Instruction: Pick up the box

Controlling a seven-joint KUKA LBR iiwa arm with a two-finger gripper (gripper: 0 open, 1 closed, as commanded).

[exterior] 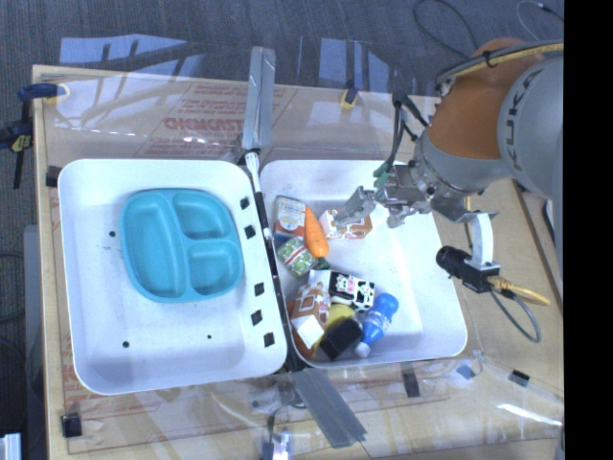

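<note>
My gripper (356, 211) hangs over the far middle of the right-hand shallow white plastic bin (431, 329), and between my two fingers I can see a small white-and-orange printed carton, the box (351, 225). My jaws are clenched on it, one finger at its left side and the other at its right, though the hold looks shallow and I judge it could slip.

The box sits right at my fingertips, just right of the orange carrot (316, 236) and apart from the heap on the bin's left side. It looks like a little drink or snack carton, pale with reddish-brown print, tilted rather than square to the bin; its long axis seems to run roughly left to right, across my fingers, but it is too small to be sure. I cannot tell whether it is touching the bin floor or just clear of it.

Nearer lie a black-and-white spotted carton (351, 289), a blue plastic bottle (376, 316) and other packets. The left bin holds a turquoise divided plastic tray (184, 242), well apart from my work.

My next move, I judge, is a straight lift.
</note>
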